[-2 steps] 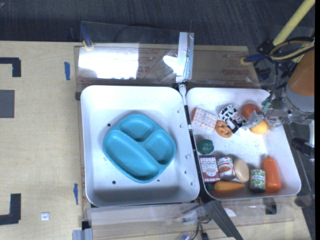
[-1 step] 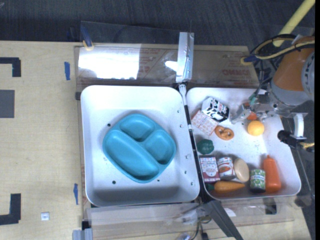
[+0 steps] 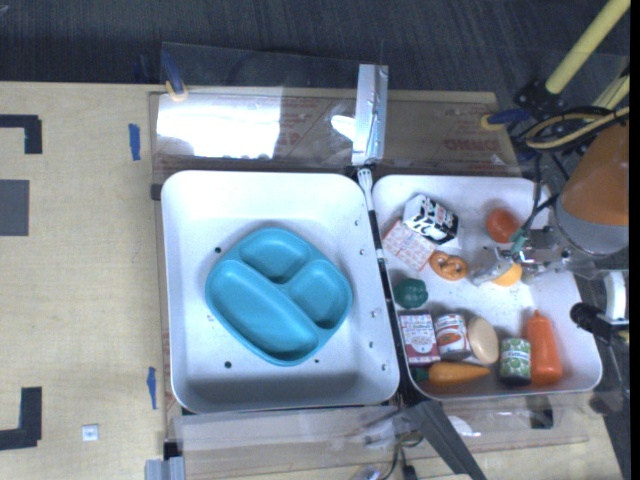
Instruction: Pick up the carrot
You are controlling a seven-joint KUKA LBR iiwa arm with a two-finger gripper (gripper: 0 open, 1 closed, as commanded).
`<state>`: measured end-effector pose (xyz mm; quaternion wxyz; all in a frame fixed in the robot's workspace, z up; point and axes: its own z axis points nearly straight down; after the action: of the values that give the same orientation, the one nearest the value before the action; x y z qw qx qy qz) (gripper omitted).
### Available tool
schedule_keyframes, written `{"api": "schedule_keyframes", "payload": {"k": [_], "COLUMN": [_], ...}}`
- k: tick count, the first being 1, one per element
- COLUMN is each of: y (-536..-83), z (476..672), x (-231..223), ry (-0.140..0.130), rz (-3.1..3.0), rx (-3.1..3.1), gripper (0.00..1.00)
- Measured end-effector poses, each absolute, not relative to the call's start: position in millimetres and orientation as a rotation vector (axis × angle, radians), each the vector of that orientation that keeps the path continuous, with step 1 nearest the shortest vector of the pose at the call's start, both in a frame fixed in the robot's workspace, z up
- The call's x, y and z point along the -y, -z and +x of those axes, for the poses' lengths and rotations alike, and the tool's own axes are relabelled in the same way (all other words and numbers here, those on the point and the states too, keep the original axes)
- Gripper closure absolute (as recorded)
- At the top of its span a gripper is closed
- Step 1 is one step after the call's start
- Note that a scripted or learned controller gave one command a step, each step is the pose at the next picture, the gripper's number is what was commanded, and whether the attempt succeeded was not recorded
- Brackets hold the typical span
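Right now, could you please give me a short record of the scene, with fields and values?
left bin: holds a blue divided plate
right bin: holds many small toy foods and packages
carrot: lies at the near edge of the right bin, beside a small red can
claw: low over the far right part of the right bin, away from the carrot
carrot picked up: not yet

A pale wooden bench [image 3: 70, 298] is lying under everything, carrying black corner marks [image 3: 24, 133] and blue tape strips [image 3: 134, 141]. Dark grey carpet [image 3: 300, 8] is running along the far side. Clear plastic sheeting [image 3: 260, 118] is catching glare. A yellow pole [image 3: 590, 33] is slanting at upper right.
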<state>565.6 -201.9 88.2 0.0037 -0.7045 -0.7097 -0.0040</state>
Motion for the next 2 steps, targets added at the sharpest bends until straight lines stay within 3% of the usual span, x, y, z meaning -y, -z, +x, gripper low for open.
{"api": "schedule_keyframes", "payload": {"k": [1,2], "y": [-100,-247], "z": [566.9,499.7], "x": [208,226], "ry": [0.009,0.005], "rz": [-2.224,-2.378], "rx": [2.229,2.065], "gripper": [1.0,1.0]}}
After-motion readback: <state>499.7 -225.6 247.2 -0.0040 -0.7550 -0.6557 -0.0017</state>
